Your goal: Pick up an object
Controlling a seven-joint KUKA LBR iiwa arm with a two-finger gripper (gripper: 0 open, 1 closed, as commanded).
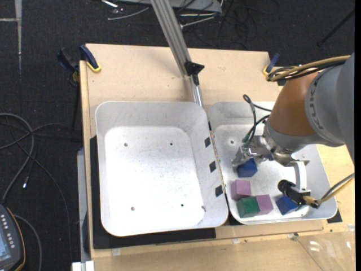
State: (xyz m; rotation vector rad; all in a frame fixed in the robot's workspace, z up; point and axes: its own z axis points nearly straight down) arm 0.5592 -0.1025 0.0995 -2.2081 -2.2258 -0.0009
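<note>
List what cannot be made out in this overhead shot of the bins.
- Tool: the wrist covers its tip, so its hold on the blue cube is unclear.
- Second blue block: partly behind a black fitting and cable.
- Green cube: its right side is overlapped by the purple cube.
- Arm: cut off by the right edge.

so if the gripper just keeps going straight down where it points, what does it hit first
Most likely the blue block right under the gripper, in the right bin. The two look touching or nearly so, but depth is hard to judge from this slanted view.
</note>
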